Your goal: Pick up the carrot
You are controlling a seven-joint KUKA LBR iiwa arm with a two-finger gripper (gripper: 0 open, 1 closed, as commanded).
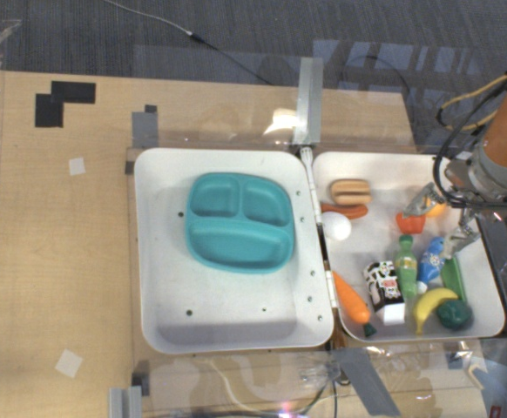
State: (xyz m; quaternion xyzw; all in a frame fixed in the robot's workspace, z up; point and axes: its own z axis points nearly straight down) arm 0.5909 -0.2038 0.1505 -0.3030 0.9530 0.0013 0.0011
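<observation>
One orange carrot with a green tip [353,300] lies at the lower left of the right white bin [494,319]. One teal divided plate [239,221] fills the left bin. The pincer [447,212] hovers spread at right.

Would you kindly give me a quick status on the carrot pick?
Pincer hovering at right bin's far side, above small orange cup. Orange tapered carrot lying untouched by near-left wall. Black-and-white cow carton close beside it.
</observation>
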